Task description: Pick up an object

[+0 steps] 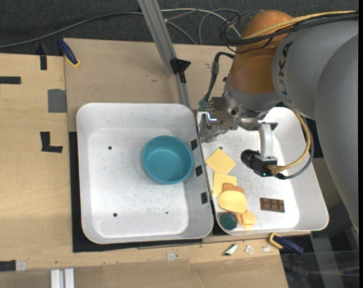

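Two shallow white bins sit side by side on the bench, and the grey arm [325, 71] with its orange band [262, 47] reaches in over the right bin [301, 218]. The gripper [214, 125] hangs above that bin's far left corner, close to the rim where the two bins meet — whether it is clenched or released cannot be told from this angle, and nothing is seen in its grasp. The loose objects lie along the right bin's left edge, below the gripper: a pale yellow square slice [221, 161] nearest to it, then a second yellow flat piece [225, 181] touching an orange-yellow lump [232, 200], and at the near left corner a small dark teal round piece [228, 221] just beside a small yellow bit [248, 219]. A brown chocolate-like bar [272, 205] lies apart from these, toward the middle of the bin's near edge. A black cylindrical unit [257, 161] on a white bracket hangs from the wrist over the middle of the bin. In the left bin [109, 215] a teal bowl [167, 159] stands upright, right of centre and close to the bin's right edge. A slanted metal pole [160, 35] crosses the bench behind the bins, and blue-and-yellow clamps [69, 53] grip the bench board.
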Controlling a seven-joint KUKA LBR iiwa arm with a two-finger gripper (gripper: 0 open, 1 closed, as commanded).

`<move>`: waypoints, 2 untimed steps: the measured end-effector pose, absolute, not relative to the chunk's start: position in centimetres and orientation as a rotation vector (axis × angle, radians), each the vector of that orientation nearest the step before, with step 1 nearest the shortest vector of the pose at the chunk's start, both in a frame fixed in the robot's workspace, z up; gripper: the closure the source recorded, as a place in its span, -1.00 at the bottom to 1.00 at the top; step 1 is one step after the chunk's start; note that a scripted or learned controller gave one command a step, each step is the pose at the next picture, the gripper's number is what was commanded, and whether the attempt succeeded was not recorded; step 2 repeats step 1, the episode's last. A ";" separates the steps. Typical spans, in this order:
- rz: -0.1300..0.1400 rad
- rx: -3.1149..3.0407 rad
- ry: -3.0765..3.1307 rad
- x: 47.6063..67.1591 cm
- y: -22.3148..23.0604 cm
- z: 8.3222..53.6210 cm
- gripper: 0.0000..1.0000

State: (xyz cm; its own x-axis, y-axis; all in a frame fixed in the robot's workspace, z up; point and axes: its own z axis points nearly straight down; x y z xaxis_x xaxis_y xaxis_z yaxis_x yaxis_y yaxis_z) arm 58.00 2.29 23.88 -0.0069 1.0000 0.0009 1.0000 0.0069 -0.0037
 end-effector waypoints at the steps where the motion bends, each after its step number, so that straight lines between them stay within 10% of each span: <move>1: 0.000 -2.212 -2.227 58.2 7.0 24.2 1.00; 2: 0.000 -2.212 -2.227 58.2 7.0 24.2 1.00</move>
